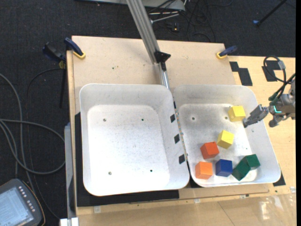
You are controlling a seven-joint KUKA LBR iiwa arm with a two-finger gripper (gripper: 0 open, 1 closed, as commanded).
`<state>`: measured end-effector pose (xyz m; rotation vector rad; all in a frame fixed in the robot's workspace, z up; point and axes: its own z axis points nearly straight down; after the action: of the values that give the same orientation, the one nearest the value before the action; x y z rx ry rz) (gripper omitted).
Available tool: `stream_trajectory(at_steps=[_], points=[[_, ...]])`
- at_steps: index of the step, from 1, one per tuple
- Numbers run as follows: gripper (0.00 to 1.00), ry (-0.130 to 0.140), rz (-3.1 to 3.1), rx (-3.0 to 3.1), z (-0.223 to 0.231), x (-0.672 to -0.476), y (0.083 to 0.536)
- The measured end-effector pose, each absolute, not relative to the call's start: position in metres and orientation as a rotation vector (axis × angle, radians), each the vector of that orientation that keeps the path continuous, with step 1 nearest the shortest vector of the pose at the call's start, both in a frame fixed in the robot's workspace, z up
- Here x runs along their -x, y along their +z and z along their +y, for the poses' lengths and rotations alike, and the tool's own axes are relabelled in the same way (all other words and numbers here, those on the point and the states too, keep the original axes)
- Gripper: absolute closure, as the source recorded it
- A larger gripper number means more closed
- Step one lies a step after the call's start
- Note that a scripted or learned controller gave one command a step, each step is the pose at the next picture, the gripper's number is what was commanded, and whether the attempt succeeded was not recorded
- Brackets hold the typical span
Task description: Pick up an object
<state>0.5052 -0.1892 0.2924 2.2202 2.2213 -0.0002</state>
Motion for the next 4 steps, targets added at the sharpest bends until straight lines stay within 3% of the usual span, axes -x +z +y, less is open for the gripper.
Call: stream_trajectory(at_steps=[3, 4], points=[[0.00, 0.001, 2.221, -2.224, -0.167, -0.494, 0.129], [1.00, 0.005, 2.218, -2.217, -0.168, -0.496, 0.142]])
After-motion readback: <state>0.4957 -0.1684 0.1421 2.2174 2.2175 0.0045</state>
